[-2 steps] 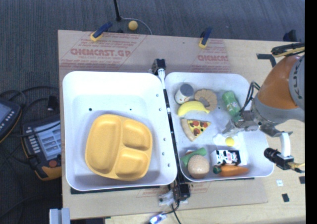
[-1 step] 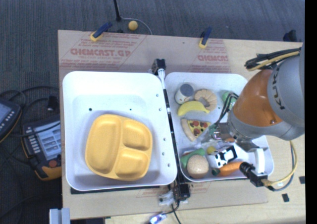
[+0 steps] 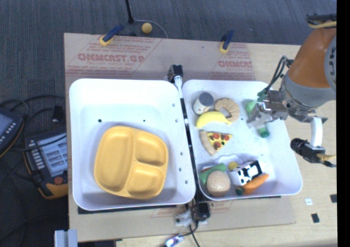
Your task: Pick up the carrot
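dark grey carpet (image 3: 219,0) surrounds the cardboard-topped bench (image 3: 164,57). black cables and electronic boxes (image 3: 46,150) lie at left.

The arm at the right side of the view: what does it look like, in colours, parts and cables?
The arm has a broad orange band, with a light grey section at its right edge. Below the band sits a grey metallic wrist block, and thin dark cables loop along its left side. The gripper is grey metal with green parts near its tip. A white bracket with a black cylindrical part hangs off the lower right of the wrist.
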Controlling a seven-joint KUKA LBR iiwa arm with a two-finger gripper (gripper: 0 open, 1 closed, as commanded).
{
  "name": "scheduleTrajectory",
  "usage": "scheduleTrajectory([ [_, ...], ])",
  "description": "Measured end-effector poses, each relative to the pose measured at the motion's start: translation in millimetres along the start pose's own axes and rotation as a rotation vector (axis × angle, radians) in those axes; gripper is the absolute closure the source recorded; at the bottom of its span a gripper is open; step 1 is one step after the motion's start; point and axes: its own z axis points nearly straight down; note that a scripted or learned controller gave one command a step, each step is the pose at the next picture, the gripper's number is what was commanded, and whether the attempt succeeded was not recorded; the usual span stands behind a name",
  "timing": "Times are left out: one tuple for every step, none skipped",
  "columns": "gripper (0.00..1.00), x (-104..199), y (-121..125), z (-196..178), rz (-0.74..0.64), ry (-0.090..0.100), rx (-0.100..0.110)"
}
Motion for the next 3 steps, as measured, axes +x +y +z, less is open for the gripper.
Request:
scheduleTrajectory([
  [1.00,44.2,-19.3,96.2,0.072,0.006,0.023],
  [1.00,-8.5,-46.6,122.0,-0.536,0.001,-0.023],
  [1.00,20.3,-63.4,106.5,-0.795,0.010,0.007],
])
